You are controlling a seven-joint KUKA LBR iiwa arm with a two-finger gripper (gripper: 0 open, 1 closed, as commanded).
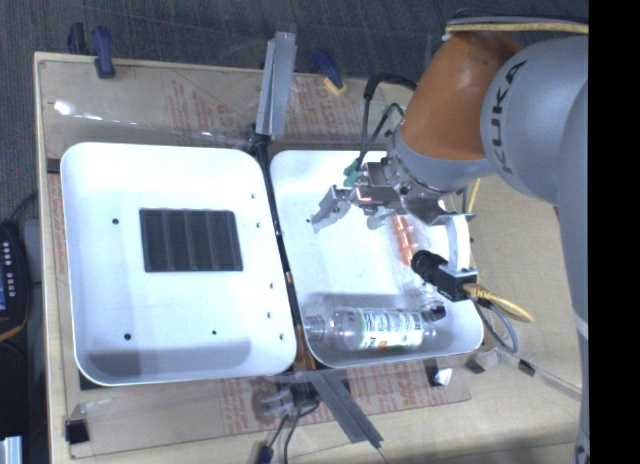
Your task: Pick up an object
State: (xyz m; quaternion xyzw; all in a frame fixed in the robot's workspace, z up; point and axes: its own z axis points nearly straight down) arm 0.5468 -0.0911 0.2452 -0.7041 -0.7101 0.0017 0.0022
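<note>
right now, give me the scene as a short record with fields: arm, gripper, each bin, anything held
arm: grey KUKA arm with orange band, reaching in from the right over the right bin
gripper: gripper above the right bin's upper part, nothing visible between its fingers
right bin: right bin holds a clear plastic bottle lying on its side along the near wall, and an orange object partly hidden under the wrist
left bin: left bin holds a dark ribbed rectangular panel
held: nothing seen

Two smooth, glossy white plastic bins sit on a matt wooden bench. Clear, shiny plastic bottle with paper label. Dark ribbed matt panel.
</note>
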